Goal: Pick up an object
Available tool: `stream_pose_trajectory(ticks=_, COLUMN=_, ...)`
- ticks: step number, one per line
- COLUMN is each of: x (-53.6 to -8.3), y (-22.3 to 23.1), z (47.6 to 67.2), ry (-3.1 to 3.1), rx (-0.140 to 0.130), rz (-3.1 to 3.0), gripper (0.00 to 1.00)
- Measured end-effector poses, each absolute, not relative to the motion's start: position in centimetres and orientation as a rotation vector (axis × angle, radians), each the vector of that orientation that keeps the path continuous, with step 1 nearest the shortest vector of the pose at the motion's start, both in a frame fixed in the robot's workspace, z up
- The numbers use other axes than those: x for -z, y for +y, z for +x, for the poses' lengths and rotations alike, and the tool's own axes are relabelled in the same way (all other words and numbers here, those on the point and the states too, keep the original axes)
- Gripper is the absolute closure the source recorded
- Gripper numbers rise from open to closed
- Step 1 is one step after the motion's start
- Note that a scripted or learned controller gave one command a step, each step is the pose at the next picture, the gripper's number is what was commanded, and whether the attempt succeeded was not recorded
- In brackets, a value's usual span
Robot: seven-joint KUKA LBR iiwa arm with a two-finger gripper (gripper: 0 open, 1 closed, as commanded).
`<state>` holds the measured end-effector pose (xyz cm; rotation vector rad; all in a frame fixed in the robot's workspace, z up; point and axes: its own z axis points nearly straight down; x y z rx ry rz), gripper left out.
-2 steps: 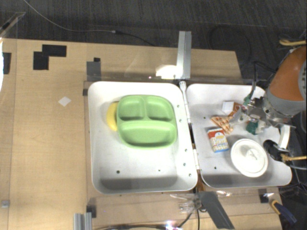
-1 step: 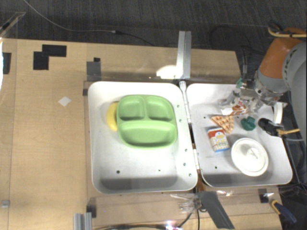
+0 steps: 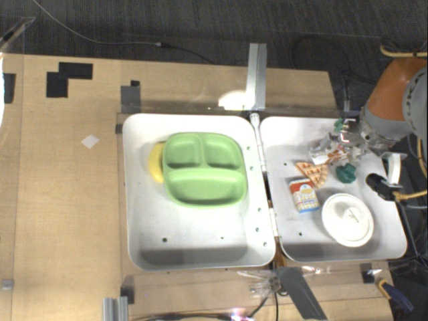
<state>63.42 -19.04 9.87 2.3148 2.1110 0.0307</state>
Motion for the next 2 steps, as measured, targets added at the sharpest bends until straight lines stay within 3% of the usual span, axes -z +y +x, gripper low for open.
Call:
stream_pose_trajectory(ticks=1, x=-11.14, y=-18.86, z=63.55, ry=2.118, rx=-0.032, rz=2.310, gripper=1.00)
stream_pose_trajectory(ticks=2, x=-11.16, y=-18.84, z=63.64, ry=2.116, rx=-0.035, rz=2.306, gripper=0.00)
